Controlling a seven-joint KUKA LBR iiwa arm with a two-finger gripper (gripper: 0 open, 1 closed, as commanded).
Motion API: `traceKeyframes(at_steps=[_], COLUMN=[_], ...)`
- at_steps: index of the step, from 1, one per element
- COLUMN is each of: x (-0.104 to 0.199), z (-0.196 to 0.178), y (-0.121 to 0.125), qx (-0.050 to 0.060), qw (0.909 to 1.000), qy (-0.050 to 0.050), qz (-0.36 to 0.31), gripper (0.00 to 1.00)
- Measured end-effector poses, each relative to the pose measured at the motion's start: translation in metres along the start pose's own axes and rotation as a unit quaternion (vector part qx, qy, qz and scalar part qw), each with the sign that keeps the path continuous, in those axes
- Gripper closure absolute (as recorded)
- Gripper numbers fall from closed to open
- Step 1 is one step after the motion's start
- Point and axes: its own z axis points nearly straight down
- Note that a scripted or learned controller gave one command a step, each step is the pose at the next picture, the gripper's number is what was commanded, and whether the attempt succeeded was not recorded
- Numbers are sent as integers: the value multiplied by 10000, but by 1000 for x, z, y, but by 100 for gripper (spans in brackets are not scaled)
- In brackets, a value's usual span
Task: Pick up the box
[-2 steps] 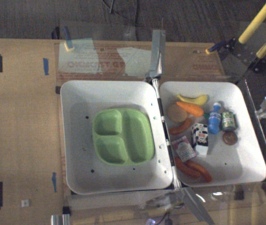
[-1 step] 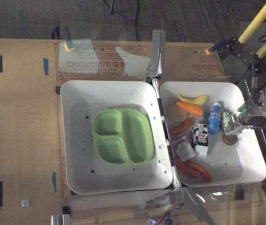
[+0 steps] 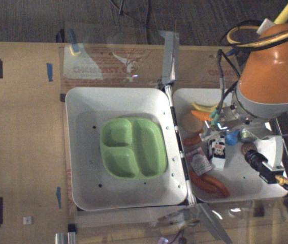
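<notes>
Hand (image 3: pixel 219 132) low over small white-and-black carton box (image 3: pixel 218 150) in right white bin (image 3: pixel 265 187), positioned for the pick; finger state can't tell.

A: Arm (image 3: pixel 269 67) in from the right, upper corner. Big orange band facing the camera, grey section directly below it.

B: Wrist pose?

A: Pointing down and slightly left. Black cables looping over the top of the orange band, one trailing down the left side toward the wrist.

B: Gripper?

A: Gripper (image 3: pixel 216 131) at lower left of the wrist, low over the right bin (image 3: pixel 245 189). Metal body, small teal light on it. Black cylindrical part and a white bracket sticking out on the lower right.

B: Jaw state?

A: Unreadable from this angle, too cluttered.
</notes>
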Motion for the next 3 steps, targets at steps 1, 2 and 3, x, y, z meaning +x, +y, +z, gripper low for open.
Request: traceKeyframes(at_steps=[1,2,3], x=[18,24,78], z=[-156,-62,46], y=[34,-12,65], qx=[7,19,24], qw=[9994,9999,9999], qy=[-1,2,7], qz=[-333,134,167], gripper=[100,100,100])
